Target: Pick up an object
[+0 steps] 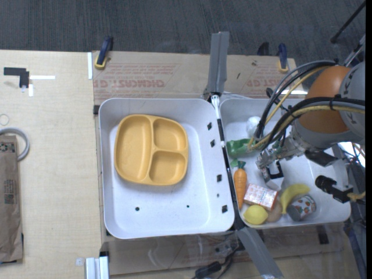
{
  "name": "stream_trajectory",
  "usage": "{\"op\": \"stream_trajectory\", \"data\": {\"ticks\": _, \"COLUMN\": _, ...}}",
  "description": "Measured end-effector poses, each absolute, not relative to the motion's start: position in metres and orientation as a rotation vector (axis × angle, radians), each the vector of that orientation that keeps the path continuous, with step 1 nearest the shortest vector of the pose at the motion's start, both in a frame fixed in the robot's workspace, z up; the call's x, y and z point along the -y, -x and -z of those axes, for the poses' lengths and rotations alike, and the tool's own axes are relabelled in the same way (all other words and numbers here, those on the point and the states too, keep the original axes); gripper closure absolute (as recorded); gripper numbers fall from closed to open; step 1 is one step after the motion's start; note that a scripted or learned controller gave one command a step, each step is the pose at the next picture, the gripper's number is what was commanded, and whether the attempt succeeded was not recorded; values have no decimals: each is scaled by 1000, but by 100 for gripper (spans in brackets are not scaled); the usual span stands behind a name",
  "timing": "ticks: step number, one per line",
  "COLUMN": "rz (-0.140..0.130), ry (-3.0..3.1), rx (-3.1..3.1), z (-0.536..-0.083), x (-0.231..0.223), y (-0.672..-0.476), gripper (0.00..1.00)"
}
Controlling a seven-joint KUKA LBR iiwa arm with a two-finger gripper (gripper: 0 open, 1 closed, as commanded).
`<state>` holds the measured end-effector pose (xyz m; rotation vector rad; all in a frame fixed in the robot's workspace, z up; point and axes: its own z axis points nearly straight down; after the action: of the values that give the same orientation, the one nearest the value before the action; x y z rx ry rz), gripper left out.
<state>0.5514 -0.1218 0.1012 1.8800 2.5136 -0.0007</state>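
Two bins noted; left bin [116, 214] carries a yellow divided plate [151, 150] toward its far-left corner; right bin [325, 214] carries carrot [239, 185], lemon [256, 214], banana [292, 192] and red-and-white box [260, 196] along its near-left edge; my gripper [271, 166] hangs above them, finger state undeterminable.
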Motion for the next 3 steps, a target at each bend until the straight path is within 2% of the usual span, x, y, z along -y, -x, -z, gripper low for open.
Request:
{"op": "stream_trajectory", "data": {"ticks": 1, "rz": 3, "ry": -1544, "rx": -2737, "z": -216, "x": 47, "y": -558, "gripper": 100}}
{"op": "stream_trajectory", "data": {"ticks": 2, "rz": 3, "ry": -1384, "rx": -2819, "z": -132, "x": 117, "y": -586, "gripper": 100}}
{"op": "stream_trajectory", "data": {"ticks": 3, "rz": 2, "ry": -1384, "rx": -2819, "z": -132, "x": 117, "y": -587, "gripper": 0}}
